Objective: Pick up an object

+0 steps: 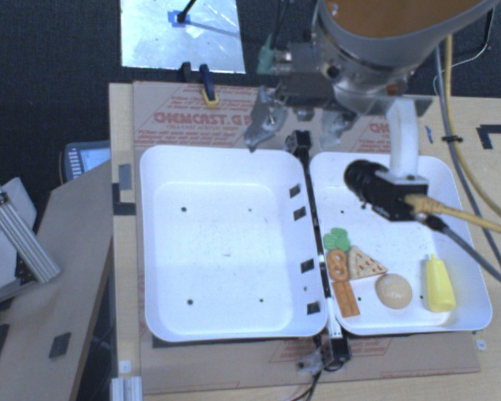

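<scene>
Camera view: at the right bin's [463, 307] near edge, a yellow bottle [438, 283], a beige ball [393, 291], a cracker wedge [365, 264], an orange strip [344, 295], a pretzel [337, 263] and a green piece [337, 240] are clustered together. Farther back, the gripper [301, 128] is seen above the bins' far edges, fingers spread, nothing between them. Nothing is held.

A robotics lab: white bins [221, 161] clamped on a cardboard-topped bench [184, 119], cables [463, 215] trailing.

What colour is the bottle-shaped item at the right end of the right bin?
Yellow. The bottle-shaped item stands out clearly against the white right bin in the camera view.
</scene>
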You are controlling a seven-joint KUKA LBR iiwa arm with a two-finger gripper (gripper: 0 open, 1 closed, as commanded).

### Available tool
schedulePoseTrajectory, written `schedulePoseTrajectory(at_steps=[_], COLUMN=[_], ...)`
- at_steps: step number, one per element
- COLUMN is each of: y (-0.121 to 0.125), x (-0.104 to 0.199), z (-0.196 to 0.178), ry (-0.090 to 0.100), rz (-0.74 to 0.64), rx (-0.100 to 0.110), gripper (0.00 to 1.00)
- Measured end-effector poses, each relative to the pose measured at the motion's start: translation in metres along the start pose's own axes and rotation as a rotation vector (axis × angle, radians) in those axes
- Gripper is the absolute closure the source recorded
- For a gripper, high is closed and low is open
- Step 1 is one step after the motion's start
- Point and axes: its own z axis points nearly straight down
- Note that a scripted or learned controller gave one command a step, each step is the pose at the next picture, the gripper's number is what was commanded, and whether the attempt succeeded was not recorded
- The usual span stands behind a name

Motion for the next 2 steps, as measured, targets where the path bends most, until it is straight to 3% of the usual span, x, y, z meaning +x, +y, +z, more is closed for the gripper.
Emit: schedulePoseTrajectory(at_steps=[2], y=[0.0000], x=[0.0000], z=[0.0000], ry=[0.000], rz=[0.000], rx=[0.000], gripper=[0.00])
